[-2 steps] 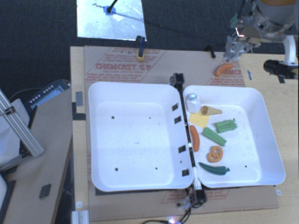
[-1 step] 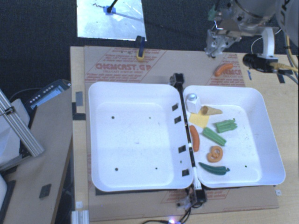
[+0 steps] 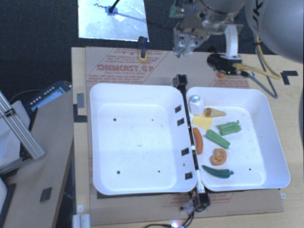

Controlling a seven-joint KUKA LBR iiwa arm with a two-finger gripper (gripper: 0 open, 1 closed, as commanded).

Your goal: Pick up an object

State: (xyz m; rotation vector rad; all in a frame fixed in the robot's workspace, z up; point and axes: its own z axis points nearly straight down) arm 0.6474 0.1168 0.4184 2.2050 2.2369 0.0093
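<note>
My gripper [image 3: 183, 45] hangs high above the back edge of the bench, over the gap between the two bins, with nothing visibly held. The right bin [image 3: 266, 127] holds several small toy foods: a white cup-like piece [image 3: 195, 103], a tan cone [image 3: 214, 112], a yellow cheese slice [image 3: 203, 122], a light green ridged piece [image 3: 230, 128], a green bean-like piece [image 3: 217, 138], an orange sausage [image 3: 198, 140], an orange pretzel [image 3: 218, 156] and a dark green pepper [image 3: 217, 172]. All lie in the left half of that bin.
The left bin [image 3: 137, 137] sits beside the right one, joined by a black clip strip [image 3: 186, 132]. A yellow-and-blue clamp [image 3: 142, 48] stands at the bench's back edge. A shiny metal sheet [image 3: 113, 12] lies beyond the bench.
</note>
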